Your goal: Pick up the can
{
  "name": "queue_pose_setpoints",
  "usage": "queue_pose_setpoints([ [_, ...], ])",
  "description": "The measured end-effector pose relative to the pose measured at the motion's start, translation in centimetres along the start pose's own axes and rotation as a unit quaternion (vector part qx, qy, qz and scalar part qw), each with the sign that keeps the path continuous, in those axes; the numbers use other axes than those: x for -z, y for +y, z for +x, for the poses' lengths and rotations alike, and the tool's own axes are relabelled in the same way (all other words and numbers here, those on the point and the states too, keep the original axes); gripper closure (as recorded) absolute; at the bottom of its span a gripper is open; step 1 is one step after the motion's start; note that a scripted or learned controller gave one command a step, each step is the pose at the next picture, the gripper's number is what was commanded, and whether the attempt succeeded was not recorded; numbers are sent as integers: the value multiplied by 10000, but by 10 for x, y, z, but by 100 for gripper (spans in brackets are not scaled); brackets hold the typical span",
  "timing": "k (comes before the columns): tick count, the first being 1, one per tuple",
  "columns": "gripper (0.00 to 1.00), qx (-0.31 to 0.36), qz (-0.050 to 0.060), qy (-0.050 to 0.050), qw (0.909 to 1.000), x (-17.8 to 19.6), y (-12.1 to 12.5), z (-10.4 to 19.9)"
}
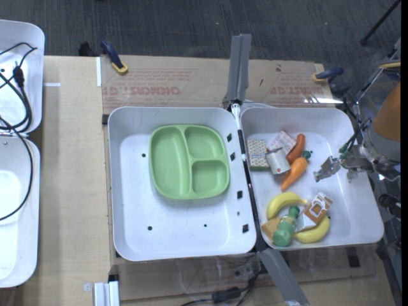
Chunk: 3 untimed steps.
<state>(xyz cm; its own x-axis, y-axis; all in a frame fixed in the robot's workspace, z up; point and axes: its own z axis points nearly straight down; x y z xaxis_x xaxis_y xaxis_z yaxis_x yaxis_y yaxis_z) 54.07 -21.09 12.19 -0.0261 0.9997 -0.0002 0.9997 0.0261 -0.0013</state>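
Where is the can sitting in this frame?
The can lies in the right bin, in its upper left part, between the sponge and the two carrots. The tool is to its right, apart from it.

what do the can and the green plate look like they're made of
The can looks like metal: a dull silver-grey sheen, though too small to be sure. The green plate looks like moulded plastic, matte and evenly coloured, with three smoothly rounded compartments.
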Motion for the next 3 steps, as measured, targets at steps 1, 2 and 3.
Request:
queue_pose_setpoints([
  [1,0,574,-25,-7,9983,-26,-60,79],
  [2,0,979,-47,-27,9952,-27,-59,85],
  [3,0,1469,-6,-2,9891,29,-57,72],
])
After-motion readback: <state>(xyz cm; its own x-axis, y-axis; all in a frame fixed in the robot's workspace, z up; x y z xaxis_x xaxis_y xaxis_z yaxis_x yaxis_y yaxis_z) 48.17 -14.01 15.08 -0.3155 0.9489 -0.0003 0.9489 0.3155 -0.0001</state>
